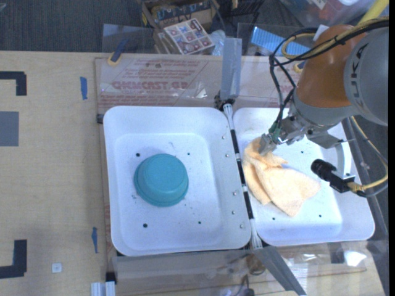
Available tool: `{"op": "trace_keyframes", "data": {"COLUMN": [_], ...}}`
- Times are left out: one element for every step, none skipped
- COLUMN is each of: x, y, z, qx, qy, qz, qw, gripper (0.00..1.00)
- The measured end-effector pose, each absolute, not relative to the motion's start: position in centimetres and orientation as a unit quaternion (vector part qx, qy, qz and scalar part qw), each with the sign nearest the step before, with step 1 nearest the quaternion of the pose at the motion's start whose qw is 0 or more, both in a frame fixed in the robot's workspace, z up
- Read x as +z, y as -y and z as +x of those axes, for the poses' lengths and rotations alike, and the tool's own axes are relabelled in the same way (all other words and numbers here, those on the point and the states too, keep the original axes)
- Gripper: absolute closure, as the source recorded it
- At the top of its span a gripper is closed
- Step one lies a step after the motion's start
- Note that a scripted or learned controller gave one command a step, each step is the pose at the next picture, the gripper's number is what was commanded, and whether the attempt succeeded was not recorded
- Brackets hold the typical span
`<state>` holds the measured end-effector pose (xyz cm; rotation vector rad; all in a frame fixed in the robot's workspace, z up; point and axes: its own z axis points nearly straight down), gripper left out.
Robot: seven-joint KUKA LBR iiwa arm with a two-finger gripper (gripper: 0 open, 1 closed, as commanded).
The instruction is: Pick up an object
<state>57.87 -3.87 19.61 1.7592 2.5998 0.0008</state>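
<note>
Bench (49, 184): light wood surface carrying 2 shallow white bins side by side.
Arm (345, 66): grey with an orange band, entering from the right, bent down over the right bin.
Left bin (123, 128): holds 1 teal bowl (162, 179), upside down, left of the bin's centre, well apart from every wall.
Right bin (352, 224): holds 1 yellow cloth (281, 184), crumpled, lying against the left wall and spreading toward the bin's middle.
Gripper (268, 144): tip down at the cloth's upper left corner, touching the raised fold there, near the divider between the bins.
Jaws: cannot tell how far apart they stand; the fingertips are lost against the cloth.
Open room: right and lower parts of the right bin floor are bare; the cloth's left edge is tight to the wall.
</note>
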Motion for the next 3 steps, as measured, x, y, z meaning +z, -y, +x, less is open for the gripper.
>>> {"op": "trace_keyframes", "data": {"x": [19.6, 25.1, 18.5], "y": [3.9, 3.6, 2.0], "z": [57.9, 54.1, 58.1], "qx": [0.0001, 0.0004, -0.0001], "qy": [-0.828, -0.794, -0.857], "qz": [0.56, 0.608, 0.516], "qw": [0.001, 0.002, 0.0], "gripper": [0.0, 0.0, 0.0]}}
